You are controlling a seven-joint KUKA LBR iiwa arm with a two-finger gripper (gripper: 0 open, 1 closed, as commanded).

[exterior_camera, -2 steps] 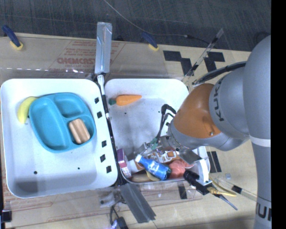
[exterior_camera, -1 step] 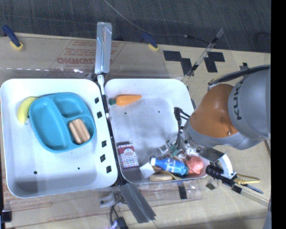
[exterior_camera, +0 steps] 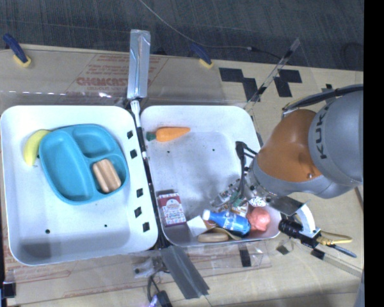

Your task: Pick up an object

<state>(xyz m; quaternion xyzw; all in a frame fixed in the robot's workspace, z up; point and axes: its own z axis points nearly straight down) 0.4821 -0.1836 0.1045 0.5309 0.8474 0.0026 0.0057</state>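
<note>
The end effector (exterior_camera: 239, 194) is lowered into the right bin (exterior_camera: 198, 117); whether it is apart or together cannot be told. Just below it lies a blue bottle (exterior_camera: 230, 222), judged light, stiff and slippery; its middle seems best gripped.

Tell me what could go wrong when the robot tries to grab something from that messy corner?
The gripper is down in a crowded corner of the right bin. The blue bottle, pink ball and tan thing lie packed together, so it might pinch two at once or shove them about. The ball looks round and could roll away. They also sit close to the bin's wall, which may block a finger.
</note>
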